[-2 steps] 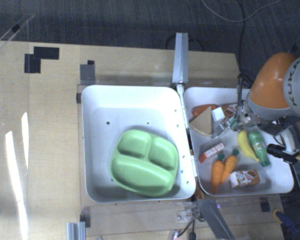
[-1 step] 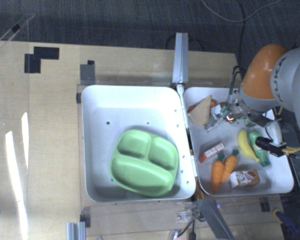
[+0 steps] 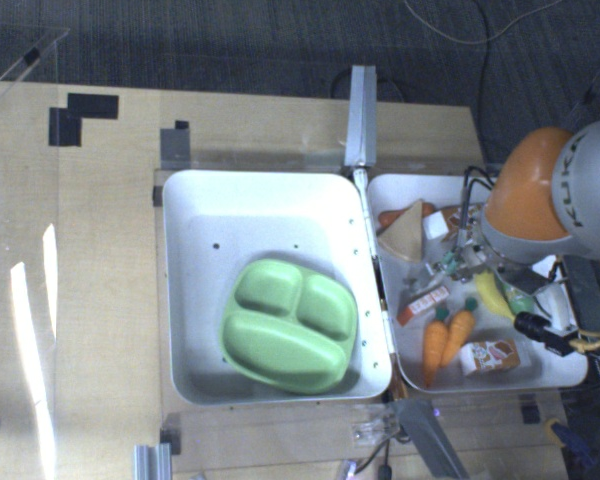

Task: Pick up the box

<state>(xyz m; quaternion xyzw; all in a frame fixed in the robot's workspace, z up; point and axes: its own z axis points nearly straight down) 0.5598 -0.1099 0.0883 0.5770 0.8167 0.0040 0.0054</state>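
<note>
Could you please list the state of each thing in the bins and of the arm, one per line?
Green plate: right way up, lying tilted in the left bin.
Box: lying flat at the right bin's front, not held.
Two carrots: lying side by side, beside the box.
Banana: lying loose behind the box.
Hand: low over the clutter in the right bin.

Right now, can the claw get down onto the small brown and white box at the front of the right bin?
Probably yes. The box lies flat near the right bin's front wall with its top uncovered. The claw is over the same bin, farther back. The two carrots lie close on its left and could get nudged.
</note>
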